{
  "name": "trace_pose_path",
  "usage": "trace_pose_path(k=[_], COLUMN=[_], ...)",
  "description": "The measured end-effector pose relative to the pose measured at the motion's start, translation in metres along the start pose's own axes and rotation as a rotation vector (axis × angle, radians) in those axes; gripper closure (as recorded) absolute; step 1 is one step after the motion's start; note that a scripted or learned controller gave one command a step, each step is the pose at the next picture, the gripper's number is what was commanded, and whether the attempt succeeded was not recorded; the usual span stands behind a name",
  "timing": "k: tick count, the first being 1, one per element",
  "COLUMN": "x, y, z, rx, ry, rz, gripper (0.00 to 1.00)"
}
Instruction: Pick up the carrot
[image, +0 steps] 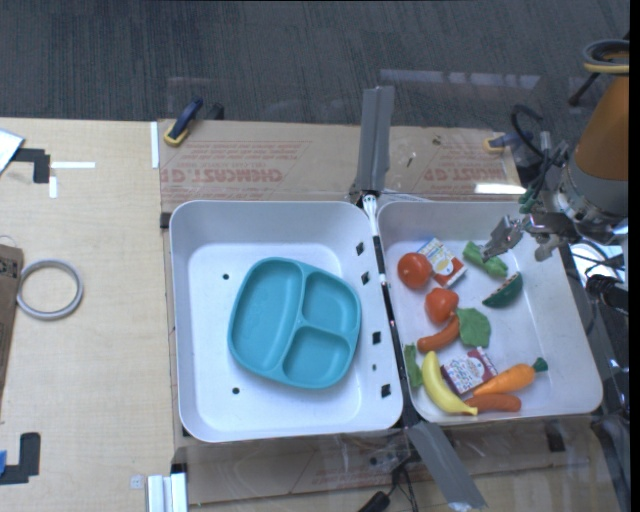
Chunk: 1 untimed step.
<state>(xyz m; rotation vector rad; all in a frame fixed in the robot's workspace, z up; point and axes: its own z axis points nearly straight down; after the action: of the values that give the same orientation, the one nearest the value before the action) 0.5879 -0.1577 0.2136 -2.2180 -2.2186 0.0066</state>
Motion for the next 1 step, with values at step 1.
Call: trace_pose_path(k=[1], x=[-0.0155], y=[0.0377], z=[0.0342], rx=[-0.003], ry=[-0.002], rz=[-0.100], gripper=[0.00])
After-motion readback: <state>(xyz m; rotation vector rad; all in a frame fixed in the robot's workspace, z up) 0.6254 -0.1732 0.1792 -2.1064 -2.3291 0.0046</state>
